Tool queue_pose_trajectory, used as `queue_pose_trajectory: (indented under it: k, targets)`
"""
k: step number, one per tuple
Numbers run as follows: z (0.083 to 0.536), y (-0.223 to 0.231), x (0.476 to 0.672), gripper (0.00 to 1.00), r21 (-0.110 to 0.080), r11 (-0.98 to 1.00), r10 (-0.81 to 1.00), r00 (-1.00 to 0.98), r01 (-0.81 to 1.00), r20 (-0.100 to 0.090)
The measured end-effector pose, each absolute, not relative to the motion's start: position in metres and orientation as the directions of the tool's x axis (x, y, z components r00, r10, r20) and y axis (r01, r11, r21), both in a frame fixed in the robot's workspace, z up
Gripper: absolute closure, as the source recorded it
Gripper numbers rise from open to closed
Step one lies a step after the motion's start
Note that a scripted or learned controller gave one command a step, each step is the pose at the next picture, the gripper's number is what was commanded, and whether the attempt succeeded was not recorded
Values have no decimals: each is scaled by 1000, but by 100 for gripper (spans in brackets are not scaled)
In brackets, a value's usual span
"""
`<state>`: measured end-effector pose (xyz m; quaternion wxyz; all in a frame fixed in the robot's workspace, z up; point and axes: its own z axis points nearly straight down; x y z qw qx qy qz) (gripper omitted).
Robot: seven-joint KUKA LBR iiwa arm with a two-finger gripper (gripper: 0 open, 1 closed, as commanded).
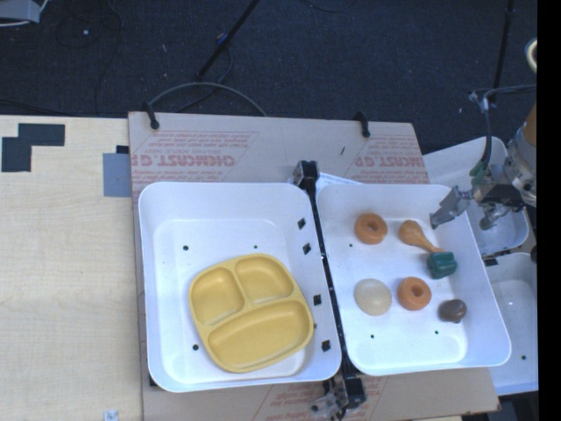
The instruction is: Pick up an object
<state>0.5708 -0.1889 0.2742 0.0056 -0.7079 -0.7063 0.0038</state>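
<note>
So: left bin [166, 209] carries just the yellow divided tray [252, 311], while the pickables sit centre-right in the right bin [491, 340]: two orange rings [371, 228], cream ball [372, 296], drumstick [419, 234], green piece [441, 265], brown lump [452, 310]. Hand [469, 207] hangs at the frame's right over that bin's upper corner, fingers spread, gripping nothing. Probably staged there to drop on the drumstick, nearest.
</note>
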Motion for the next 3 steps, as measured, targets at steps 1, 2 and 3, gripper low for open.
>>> queue_pose_trajectory:
  k: [1,2,3]
  targets:
    - [281,-189,573,0,-3,0,1000,0,1000,1]
    - [221,-193,579,0,-8,0,1000,0,1000,2]
    - [161,-183,578,0,-7,0,1000,0,1000,3]
